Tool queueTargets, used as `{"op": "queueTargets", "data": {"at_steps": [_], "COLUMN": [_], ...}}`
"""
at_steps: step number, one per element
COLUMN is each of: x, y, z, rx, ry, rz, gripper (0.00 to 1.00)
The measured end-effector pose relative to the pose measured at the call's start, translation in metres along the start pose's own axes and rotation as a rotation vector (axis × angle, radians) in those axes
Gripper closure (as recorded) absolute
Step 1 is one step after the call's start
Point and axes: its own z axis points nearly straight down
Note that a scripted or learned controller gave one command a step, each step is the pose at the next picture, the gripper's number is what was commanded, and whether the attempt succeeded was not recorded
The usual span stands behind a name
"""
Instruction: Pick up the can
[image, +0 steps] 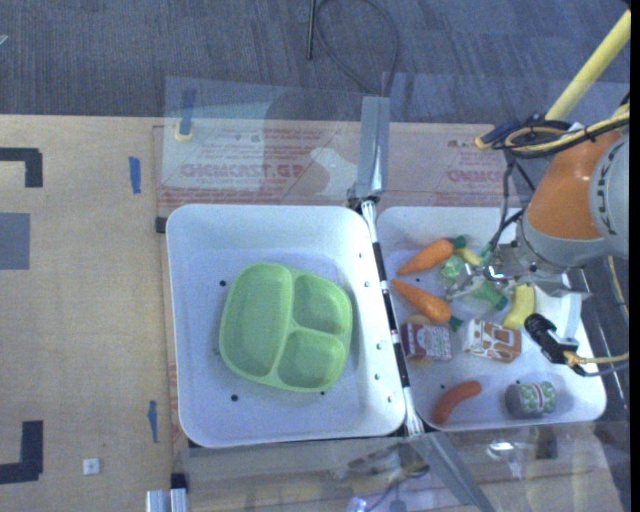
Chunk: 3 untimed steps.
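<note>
Can (531, 398), lying on its side, is seen at five o'clock in the right bin (590, 405), with a green divided plate (286, 326) centred in the left bin (200, 400), two carrots (425, 256) at eleven o'clock, and the gripper (478, 281) lowered at centre, its opening impossible to judge.

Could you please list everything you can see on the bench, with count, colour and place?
Bins: two, white, side by side.
Divided plate: one, green, in the left bin.
Carrots: two, orange, upper left of the right bin.
Can: one, grey-green, on its side in the right bin's lower right corner.
Sausage: one, red-orange, along the right bin's lower edge.
Packets: two, red and white, middle of the right bin.
Banana: one, yellow, right of the packets.
Arm: one, grey and orange, over the right bin.
Gripper: one, among the upper toys.
</note>
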Motion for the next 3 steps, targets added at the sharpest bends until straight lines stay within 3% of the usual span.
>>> {"op": "queueTargets", "data": {"at_steps": [1, 2, 3], "x": [-0.004, 0.037, 0.069], "y": [0.001, -0.034, -0.045], "z": [-0.011, -0.001, -0.001], "rx": [-0.004, 0.0, -0.001], "ry": [-0.004, -0.001, -0.002], "rz": [0.004, 0.247, 0.555], "gripper": [1.0, 1.0, 1.0]}}
